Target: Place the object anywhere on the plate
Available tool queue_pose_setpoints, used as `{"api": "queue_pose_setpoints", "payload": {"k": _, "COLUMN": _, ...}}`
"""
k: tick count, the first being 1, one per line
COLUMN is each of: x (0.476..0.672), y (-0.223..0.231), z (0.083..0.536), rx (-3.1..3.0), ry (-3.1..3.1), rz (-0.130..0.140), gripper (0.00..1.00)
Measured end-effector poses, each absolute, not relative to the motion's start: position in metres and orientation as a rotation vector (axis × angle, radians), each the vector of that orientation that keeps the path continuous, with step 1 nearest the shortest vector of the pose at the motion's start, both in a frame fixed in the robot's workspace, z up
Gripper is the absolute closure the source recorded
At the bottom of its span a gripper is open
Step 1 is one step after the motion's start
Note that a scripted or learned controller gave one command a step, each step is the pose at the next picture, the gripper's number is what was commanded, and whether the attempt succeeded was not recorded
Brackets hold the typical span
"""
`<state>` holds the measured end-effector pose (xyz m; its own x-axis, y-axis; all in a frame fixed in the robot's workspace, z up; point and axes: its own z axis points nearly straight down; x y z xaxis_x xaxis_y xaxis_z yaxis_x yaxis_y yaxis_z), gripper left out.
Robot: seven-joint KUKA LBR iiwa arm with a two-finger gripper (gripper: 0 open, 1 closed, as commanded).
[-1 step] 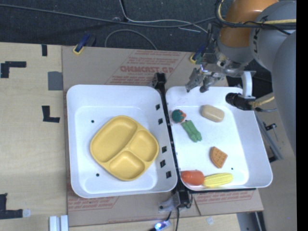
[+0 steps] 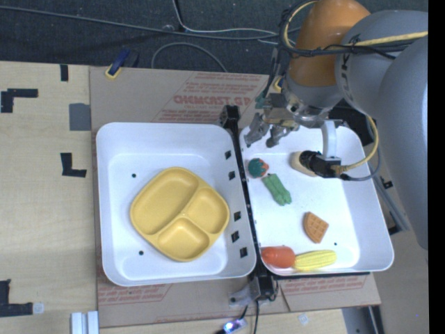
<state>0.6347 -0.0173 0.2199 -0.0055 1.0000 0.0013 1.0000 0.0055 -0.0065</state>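
Observation:
A yellow sectioned plate (image 2: 179,213) lies in the left bin (image 2: 111,186). In the right bin (image 2: 361,249) lie a green toy vegetable (image 2: 276,187) with a dark teal and red piece (image 2: 258,167) at its upper end, an orange waffle-like piece (image 2: 315,227), a yellow corn cob (image 2: 315,259) and a red-orange piece (image 2: 278,256). My gripper (image 2: 263,136) hangs over the right bin's far left corner, a little above the teal piece, with its fingers apart and nothing between them.
A black divider (image 2: 240,186) with clips runs between the two bins. The arm's grey and orange body (image 2: 348,40) looms over the right bin's far side. Cables run across the dark floor behind the bench.

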Motion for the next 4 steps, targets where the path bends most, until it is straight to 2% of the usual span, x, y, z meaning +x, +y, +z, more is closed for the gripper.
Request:
{"api": "queue_pose_setpoints", "payload": {"k": 1, "x": 0.616, "y": 0.033, "z": 0.21, "rx": -2.211, "ry": -2.224, "rz": 0.007, "gripper": 1.0}}
{"api": "queue_pose_setpoints", "payload": {"k": 2, "x": 0.593, "y": 0.087, "z": 0.219, "rx": -2.209, "ry": -2.226, "rz": 0.005, "gripper": 1.0}}
{"api": "queue_pose_setpoints", "payload": {"k": 4, "x": 0.533, "y": 0.162, "z": 0.213, "rx": -2.211, "ry": -2.225, "rz": 0.008, "gripper": 1.0}}
